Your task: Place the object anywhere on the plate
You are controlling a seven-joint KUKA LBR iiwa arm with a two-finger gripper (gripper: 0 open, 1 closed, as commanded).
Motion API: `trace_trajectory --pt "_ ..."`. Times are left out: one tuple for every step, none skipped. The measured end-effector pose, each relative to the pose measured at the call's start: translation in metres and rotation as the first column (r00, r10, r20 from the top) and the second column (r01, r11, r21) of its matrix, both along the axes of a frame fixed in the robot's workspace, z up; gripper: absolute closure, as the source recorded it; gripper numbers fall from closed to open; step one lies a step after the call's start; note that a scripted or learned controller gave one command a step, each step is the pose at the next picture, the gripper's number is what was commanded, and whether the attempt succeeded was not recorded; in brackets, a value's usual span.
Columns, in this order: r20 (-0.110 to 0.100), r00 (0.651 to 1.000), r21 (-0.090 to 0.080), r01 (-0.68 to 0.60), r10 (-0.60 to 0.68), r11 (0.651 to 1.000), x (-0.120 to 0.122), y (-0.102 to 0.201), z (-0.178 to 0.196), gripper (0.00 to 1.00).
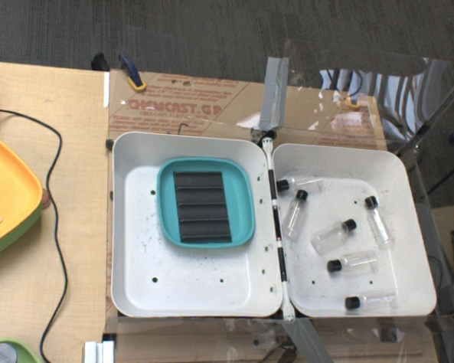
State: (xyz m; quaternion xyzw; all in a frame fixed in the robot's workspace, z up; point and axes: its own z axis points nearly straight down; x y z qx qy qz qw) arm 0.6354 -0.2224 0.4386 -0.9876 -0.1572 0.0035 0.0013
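Right bin (411, 188): vials (336, 236) (plate (206, 202) opposite)

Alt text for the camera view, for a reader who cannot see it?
Two white bins sit side by side: the left bin holds a teal plate with a dark ribbed insert, the right bin several clear black-capped vials scattered flat.

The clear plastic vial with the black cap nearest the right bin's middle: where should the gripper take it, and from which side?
Grip the clear plastic vial across the middle of its barrel, coming straight down. It lies flat, tilted diagonally, black cap up-right, so set the fingers crosswise to that axis. Bare bin floor on both sides probably leaves room.
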Motion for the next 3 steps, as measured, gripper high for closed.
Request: trace_trajectory --pt "-0.001 0.994 -0.001 0.112 -0.112 0.994 -0.005 0.0 0.0 0.0" --pt "0.002 0.994 -0.002 0.111 -0.111 0.994 0.007 0.001 0.001 0.0" --pt "0.003 0.994 -0.002 0.11 -0.11 0.994 0.012 0.001 0.001 0.0"
